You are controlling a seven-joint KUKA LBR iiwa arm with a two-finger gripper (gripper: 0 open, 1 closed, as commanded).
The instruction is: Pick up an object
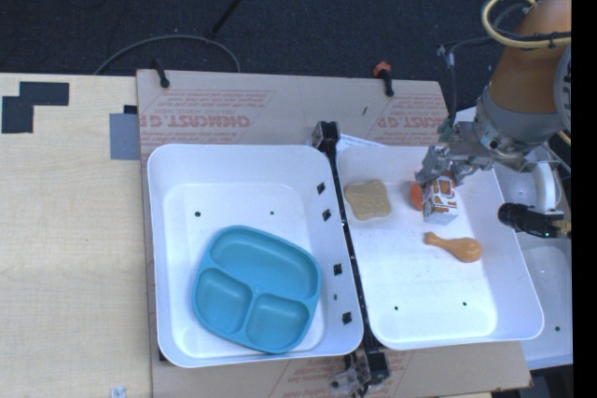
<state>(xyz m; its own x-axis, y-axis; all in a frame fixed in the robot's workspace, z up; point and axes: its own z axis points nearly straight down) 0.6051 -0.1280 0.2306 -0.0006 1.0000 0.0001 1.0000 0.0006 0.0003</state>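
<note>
Reaching in from the right of the frame, the grey arm [522,98] brings its gripper [440,171] down over the upper part of the right bin [504,312]. Directly below the gripper, and touching or nearly touching it, sits a small orange-and-white carton [442,199], with a small orange ball [416,194] pressed against its left side. Whether the gripper is wide or narrow I cannot tell: the wrist hides it from above, and nothing proves the carton is between them.

The carton looks the likeliest target, since the gripper sits straight above it. A tan sponge-like pad [367,199] lies to the left, near the divider, and an orange drumstick-shaped toy [455,246] lies lower, apart from the carton. In the left bin [168,200] a blue sectioned tray [256,287] rests flat at the lower centre. In my judgement the pick is at the closing-in stage, not yet a lift.
</note>
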